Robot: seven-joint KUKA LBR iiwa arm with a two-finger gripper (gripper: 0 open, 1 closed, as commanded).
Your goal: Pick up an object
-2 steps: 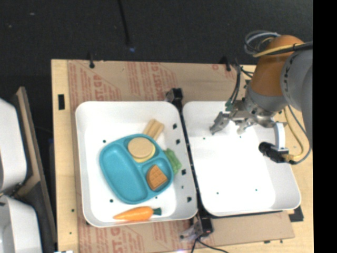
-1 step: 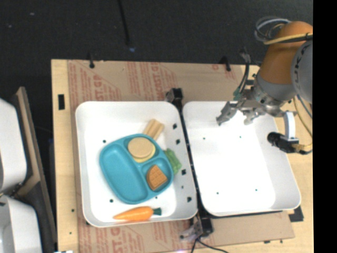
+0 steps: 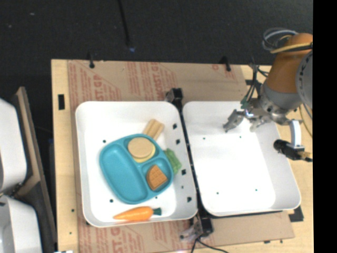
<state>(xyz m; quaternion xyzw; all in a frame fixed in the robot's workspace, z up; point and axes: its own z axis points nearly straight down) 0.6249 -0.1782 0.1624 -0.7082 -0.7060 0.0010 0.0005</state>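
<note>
Hovering over the right bin (image 3: pixel 274 194), my pincer (image 3: pixel 243 121) sits near that bin's far edge, with the grey wrist and the orange band (image 3: pixel 288 70) of my arm rising behind it toward the bin's far right corner. Both fingers are spread apart like a shallow V, one tip reaching toward the divider between the bins, the other nearer my wrist. Nothing lies between them; I see bare white bin floor below the gap.

Everything I could pick up lies in the left bin (image 3: pixel 87 141), well apart from my pincer. A blue sectioned tray (image 3: pixel 118 173) fills the middle of that bin. On the tray's far compartment rests a round tan disc (image 3: pixel 142 148), and in the tray's right-hand near compartment sits a brown waffle-patterned piece (image 3: pixel 157 177). Just beyond the tray, touching its far rim, a pale wooden block (image 3: pixel 154 127) lies tilted. A small green piece (image 3: pixel 174 161) pokes out from the tray's right side, between the tray and the bin wall. An orange carrot (image 3: pixel 136 213) with a green stub lies lengthwise just beside the tray's near edge, along the bin's front wall.
</note>
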